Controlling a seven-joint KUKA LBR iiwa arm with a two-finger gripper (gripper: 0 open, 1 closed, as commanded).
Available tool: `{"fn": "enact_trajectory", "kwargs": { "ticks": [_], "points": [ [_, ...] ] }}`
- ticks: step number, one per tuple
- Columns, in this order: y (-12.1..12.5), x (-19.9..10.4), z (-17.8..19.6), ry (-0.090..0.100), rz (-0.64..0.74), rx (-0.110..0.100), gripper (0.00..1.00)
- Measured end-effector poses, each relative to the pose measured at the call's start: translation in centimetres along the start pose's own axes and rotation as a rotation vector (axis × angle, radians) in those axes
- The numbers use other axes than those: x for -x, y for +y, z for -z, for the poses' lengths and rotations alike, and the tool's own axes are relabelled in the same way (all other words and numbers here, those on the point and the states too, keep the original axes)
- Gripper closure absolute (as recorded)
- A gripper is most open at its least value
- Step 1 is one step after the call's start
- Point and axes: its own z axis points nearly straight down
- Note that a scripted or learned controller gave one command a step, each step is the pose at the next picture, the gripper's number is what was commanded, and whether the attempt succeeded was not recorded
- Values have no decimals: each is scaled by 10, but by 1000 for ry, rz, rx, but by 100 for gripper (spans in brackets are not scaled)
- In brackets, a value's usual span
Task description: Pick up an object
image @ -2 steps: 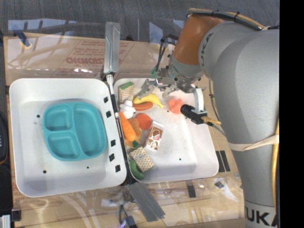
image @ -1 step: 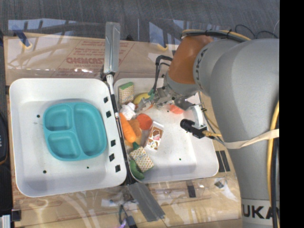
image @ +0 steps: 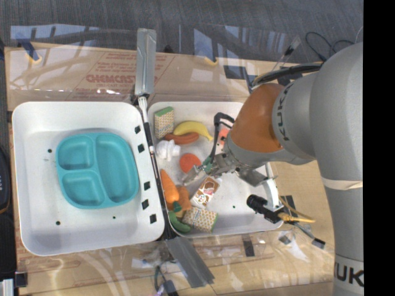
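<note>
The right bin point(image: 237, 217) holds several toy foods. A yellow banana point(image: 192, 128) and a reddish sausage point(image: 185, 139) lie at the back, with a patterned cracker box point(image: 163, 122) at the back left. A white piece point(image: 165, 151) sits by the left wall. A red tomato point(image: 189, 161) lies mid-bin. An orange carrot point(image: 170, 187), a small white-and-brown carton point(image: 207, 193), a speckled block point(image: 201, 218) and a green piece point(image: 178, 224) crowd the front left. My gripper point(image: 203, 169) hangs low between the tomato and the carton, just above the carton's upper end.
The left bin point(image: 31, 227) bears a teal divided plate point(image: 95, 168). A divider wall with black clips point(image: 147, 165) separates the bins. The arm's grey body and orange band cover the right bin's back right part.
</note>
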Motion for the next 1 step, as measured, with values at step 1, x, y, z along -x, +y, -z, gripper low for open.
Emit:
{"fn": "enact_trajectory", "kwargs": {
  "ticks": [1],
  "points": [
    [-55,-31,0,-2,-74,3,0]
  ]
}}
